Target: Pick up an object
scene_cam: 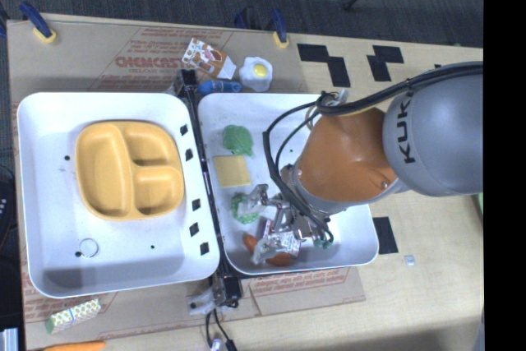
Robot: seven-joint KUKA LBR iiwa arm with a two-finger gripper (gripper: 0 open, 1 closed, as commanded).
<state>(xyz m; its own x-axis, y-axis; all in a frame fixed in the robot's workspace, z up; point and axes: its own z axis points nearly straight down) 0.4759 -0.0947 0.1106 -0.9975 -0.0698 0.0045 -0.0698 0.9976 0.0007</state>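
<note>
The arm's hand (283,228) is down in the right bin (362,247), among a cluster of small things near its front wall, and I cannot tell from here how it is set or whether anything sits in it. Right at it lies a crumpled white packet with dark print (279,245), an orange-red piece (250,243) touching its left side. Farther back in the bin lie a pale yellow block (231,171) and a green leafy piece (237,139); the left bin (41,127) holds a yellow divided tray (129,168).

Right bin (353,252) crowded with clutter (275,238) — bare floor beside yellow tray (129,168)
</note>
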